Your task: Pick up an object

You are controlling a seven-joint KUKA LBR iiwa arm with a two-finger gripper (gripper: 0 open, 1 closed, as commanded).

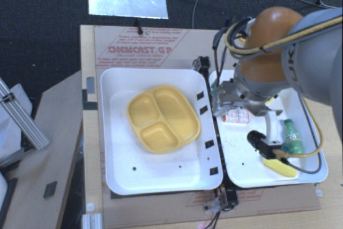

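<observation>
Dark carpet behind; brown bench board [144, 45] carrying two shallow white bins side by side. Locate the gripper [226, 105] low over the right bin [241, 166], close to the wall on the divider side, with the red-and-white packet [236, 116] lying just beside it on the bin floor. Treat that packet as the likely target, judged by nearness alone. Do not assume a hold: opening state of the gripper not determinable from this angle, tip masked by the wrist. Before closing, centre over the packet's short axis and descend squarely, to prevent sliding or tipping under a one-sided push. Keep off the divider wall to avoid catching the rim. Leave undisturbed the green bottle [292, 137], lying toward the right bin's outer side, and the yellow ribbed item [280, 167], perhaps a toy corn cob, near the front corner; both apart from the packet. Disregard the yellow compartment plate [163, 118] resting flat in the left bin [110, 131]. Close gently, lift slowly, and verify lift-off of the packet before any sideways travel
</observation>
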